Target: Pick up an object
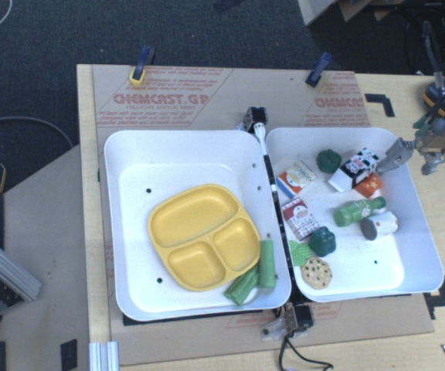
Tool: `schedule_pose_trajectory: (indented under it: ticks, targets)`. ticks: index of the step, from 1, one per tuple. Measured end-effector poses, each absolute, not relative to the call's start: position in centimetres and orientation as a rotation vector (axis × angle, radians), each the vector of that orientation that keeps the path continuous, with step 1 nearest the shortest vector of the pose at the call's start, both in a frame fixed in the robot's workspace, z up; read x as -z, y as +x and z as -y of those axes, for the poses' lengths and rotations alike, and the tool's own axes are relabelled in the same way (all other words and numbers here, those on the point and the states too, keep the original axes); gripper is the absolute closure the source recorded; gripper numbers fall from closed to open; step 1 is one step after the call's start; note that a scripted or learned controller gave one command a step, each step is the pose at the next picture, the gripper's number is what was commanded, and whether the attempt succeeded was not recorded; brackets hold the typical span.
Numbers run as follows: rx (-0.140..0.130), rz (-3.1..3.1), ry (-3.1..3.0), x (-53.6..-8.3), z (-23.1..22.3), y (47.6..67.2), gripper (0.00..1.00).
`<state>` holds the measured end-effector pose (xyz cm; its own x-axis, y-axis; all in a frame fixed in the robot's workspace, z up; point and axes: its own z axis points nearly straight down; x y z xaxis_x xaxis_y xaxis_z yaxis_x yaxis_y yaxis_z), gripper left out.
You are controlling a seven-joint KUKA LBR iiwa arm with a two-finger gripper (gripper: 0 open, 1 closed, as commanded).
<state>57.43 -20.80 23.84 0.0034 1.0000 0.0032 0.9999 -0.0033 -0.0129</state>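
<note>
I am watching the gripper hovering at the right bin's far right rim, finger state indiscernible; the green bottle is lying among toys in that bin.

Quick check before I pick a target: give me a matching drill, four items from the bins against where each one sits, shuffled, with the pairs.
Items:
1. yellow divided plate
2. cookie
3. green bottle
4. gripper

Places:
A. front of the right bin, near the divider
B. at the right bin's far right rim
C. middle of the left bin
D. middle of the right bin, lying on its side

Pairs: 1-C, 2-A, 3-D, 4-B
</note>
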Motion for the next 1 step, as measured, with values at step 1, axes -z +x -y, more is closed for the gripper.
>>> schedule_pose_trajectory:
  ticks: [1]
  targets:
    - [0.000, 2.222, -2.221, -24.59, 20.75, 57.70, 0.00]
